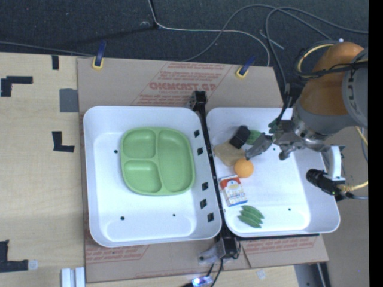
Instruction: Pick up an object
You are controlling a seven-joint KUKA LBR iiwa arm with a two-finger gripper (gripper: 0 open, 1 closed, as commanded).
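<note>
The right bin (299, 220) holds a black block (239, 137), a tan flat piece (227, 153), an orange ball (243, 168), a red and white packet (233, 191) and a green pea pod (251, 216). My gripper (270, 149) hovers over the middle of this bin, just right of the black block and the ball. Its fingers stand apart, one fingertip (254, 151) reaching toward the ball. Nothing sits between them.
In the left bin (96, 160) lies a green divided plate (158, 161). A black divider (206, 160) runs between the bins. The arm's grey body and orange band (332, 70) overhang the right bin's far right side. Cables lie on the dark mat behind.
</note>
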